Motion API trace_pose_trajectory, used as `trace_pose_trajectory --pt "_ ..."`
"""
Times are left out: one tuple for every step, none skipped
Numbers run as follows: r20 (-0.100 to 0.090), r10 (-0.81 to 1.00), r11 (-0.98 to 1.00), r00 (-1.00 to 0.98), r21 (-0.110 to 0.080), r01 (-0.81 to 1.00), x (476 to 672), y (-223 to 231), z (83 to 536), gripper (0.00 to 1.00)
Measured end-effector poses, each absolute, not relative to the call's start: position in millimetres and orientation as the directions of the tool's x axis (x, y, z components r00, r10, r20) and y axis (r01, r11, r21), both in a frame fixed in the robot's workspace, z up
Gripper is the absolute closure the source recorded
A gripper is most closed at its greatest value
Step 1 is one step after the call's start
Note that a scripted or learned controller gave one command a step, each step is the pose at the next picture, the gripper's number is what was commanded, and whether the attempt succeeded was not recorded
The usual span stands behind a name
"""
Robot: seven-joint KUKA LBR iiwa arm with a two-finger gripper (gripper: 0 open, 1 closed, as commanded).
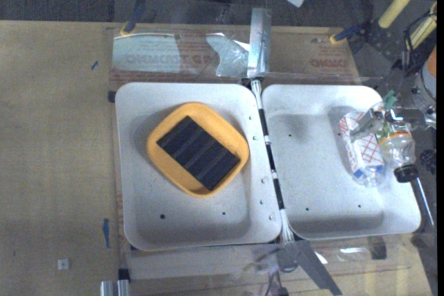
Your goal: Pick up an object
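Gripper (374, 123): located at about 3 o'clock in the right-hand bin, low over that bin's contents. The arm enters from the right. Whether the gripper is open or closed cannot be told, as its tip merges with the clutter beneath it. No object can be confirmed as held.

Left bin (139, 218): holds one item, a yellow rounded-square pad with a dark ribbed panel (198, 148) on top. It lies flat near the bin's centre, turned so its corners point roughly to 12, 3, 6 and 9 o'clock. It is well apart from the gripper.

Right bin (312, 211): the floor is bare from 9 o'clock through the centre. A crumpled packet (356, 143), white with a red lattice print and a bluish clear end, lies against the wall between 3 and 4 o'clock, directly under and beside the gripper.

Step in hand, as judged: the approach or grasp attempt on the crumpled packet, the only item within reach of the gripper. Lift has not been shown.

Next move, as judged: the gripper must close firmly on a fold of the packet and then rise straight up. The packet is soft and irregular and lies close to the bin wall, so a slip or a partial pinch is a fair risk. The hold should be verified before the arm travels.
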State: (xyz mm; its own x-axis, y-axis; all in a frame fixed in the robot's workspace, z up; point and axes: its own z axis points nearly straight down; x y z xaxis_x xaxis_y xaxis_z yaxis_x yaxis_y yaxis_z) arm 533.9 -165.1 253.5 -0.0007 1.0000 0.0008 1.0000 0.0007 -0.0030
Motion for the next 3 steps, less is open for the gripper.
trace_pose_trajectory --pt "-0.002 0.990 -0.141 0.141 0.002 0.990 558.0 -163 294 0.00" --pt "0.000 0.997 -0.075 0.075 -0.002 0.997 553.2 -166 164 0.00" --pt "-0.002 0.909 -0.418 0.418 0.001 0.909 565.7 -198 137 0.00"
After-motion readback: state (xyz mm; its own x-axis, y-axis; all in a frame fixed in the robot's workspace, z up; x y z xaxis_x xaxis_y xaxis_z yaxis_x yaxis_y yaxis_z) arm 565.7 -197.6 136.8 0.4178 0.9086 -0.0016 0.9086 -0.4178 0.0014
